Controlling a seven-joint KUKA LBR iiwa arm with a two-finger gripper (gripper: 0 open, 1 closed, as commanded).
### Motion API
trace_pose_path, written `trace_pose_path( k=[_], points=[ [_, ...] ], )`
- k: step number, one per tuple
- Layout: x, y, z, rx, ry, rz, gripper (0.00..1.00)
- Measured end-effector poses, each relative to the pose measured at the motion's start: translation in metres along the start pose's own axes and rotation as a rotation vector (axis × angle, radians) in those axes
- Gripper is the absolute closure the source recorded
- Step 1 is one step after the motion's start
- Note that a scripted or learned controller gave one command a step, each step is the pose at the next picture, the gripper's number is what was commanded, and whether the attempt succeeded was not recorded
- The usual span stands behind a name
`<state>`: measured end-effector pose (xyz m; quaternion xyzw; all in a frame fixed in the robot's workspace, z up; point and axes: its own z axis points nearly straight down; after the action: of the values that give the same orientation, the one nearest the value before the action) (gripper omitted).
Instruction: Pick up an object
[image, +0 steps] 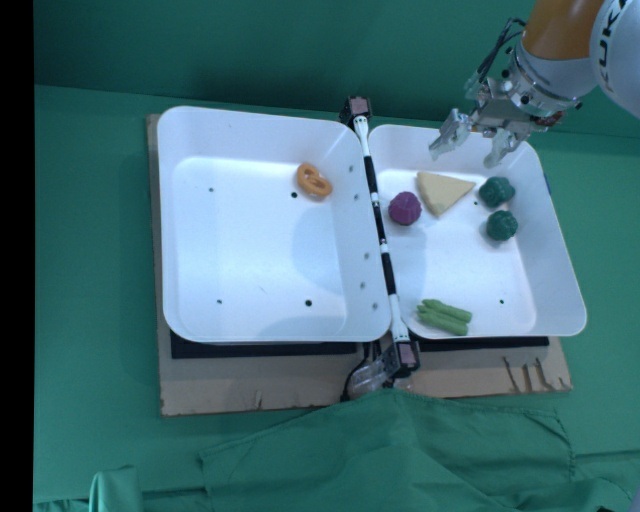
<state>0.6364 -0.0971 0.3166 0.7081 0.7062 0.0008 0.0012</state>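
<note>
Arm (565, 40) comes in from upper right, orange band at the frame's top edge, grey wrist angled down-left toward the back of the right bin (560, 300). Gripper (472, 142) hangs over that bin's far rim, fingers (447, 136) spread apart w/ nothing between them; one tip sits left, the other right, abt level w/ each other. Just below the gripper lies a cheese wedge (442, 190), tan, triangular, long axis roughly left-right, pointed end facing right & slightly up toward the first broccoli (496, 190). A second broccoli, dark green too (502, 225), sits just below that one, near the bin's right wall. Purple ball (404, 208) rests just left of the wedge, close but apart, near the divider (378, 225). Green beans (444, 316) lie at the front of the right bin, long axis running left-right w/ a slight downward tilt to the right. Left bin (200, 290) holds a pretzel (313, 181), orange-brown, in its back right part, near the divider. Both bins rest on cardboard (250, 395) over green cloth (90, 300).
</note>
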Motion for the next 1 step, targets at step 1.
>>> trace_pose_path(
  k=[1],
  points=[
    [-0.0066,0.0260,0.0960,0.008,-0.001,0.000,0.00]
  ],
)
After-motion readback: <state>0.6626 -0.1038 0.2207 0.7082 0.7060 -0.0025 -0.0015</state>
